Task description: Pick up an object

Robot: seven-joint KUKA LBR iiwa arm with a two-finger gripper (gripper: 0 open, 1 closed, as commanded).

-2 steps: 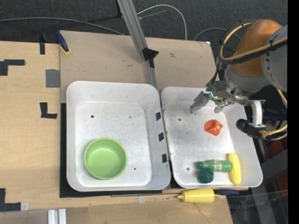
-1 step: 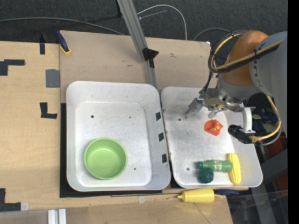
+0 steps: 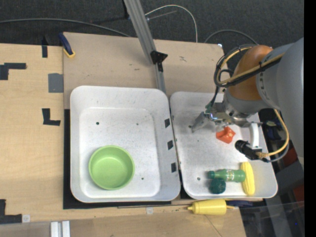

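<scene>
Hand [image 3: 203, 121] hovers right of centre, fingers spread and empty; orange block [image 3: 225, 135] lies just to its lower right.

Wooden bench [image 3: 29, 147] bears two white bins [image 3: 118, 100], yellow bottle [image 3: 210, 208] at front edge

1. Light wooden bench [image 3: 29, 147], marked with dark tape pieces [image 3: 47, 116] and a grey patch [image 3: 55, 82] at left.
2. Tan board [image 3: 113, 63] laid across the bench's far part.
3. Dark carpeted floor [image 3: 59, 6] beyond, crossed by thin cables [image 3: 170, 9].
4. Grey metal pole [image 3: 140, 23] slanting down toward the board, black bracket near its foot.
5. Even, soft overhead lighting.
</scene>
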